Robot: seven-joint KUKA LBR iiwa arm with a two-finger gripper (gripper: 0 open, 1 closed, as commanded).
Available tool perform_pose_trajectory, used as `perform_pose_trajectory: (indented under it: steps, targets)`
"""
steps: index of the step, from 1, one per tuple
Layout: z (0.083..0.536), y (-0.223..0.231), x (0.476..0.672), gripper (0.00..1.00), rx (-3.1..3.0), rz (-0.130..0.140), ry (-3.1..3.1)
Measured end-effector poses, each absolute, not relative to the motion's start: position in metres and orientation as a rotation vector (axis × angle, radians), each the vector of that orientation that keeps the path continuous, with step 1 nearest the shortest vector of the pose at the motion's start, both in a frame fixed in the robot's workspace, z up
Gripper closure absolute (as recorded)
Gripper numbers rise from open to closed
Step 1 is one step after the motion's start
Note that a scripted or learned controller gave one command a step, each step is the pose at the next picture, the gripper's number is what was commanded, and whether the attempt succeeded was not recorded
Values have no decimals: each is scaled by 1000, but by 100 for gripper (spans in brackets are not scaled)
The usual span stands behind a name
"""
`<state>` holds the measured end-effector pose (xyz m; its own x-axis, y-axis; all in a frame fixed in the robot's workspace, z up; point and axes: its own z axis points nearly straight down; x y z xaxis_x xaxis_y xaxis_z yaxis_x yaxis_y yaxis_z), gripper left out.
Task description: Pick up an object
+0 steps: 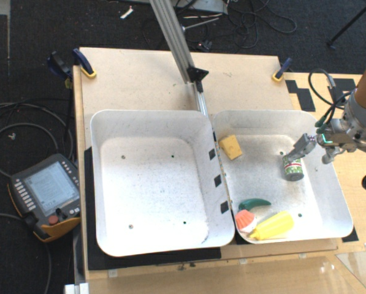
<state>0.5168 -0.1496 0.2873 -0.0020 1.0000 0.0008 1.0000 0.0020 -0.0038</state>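
Note:
In the right bin (330,182), my gripper (309,157) hangs over the far right part with its two fingers spread apart and nothing between them. A small grey-and-green can (293,168) lies on the bin floor, just under the tip of the left finger (300,146); whether they touch I cannot tell. A tan sponge block (230,146) lies near the bin's left wall. At the near left corner sit a green piece (254,204), a red-and-white item (245,220) and a yellow item (273,225).
The left bin (109,133) stands beside the right one, with a shared raised rim (218,170) between them. A slanted metal rail (173,32) crosses the bench top behind the bins. A teach pendant (45,192) lies left of the bench.

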Motion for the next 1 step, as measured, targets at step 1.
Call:
perform_pose_trajectory:
  steps: [1]
  targets:
    - [289,-150,517,0,-2221,0,-2222]
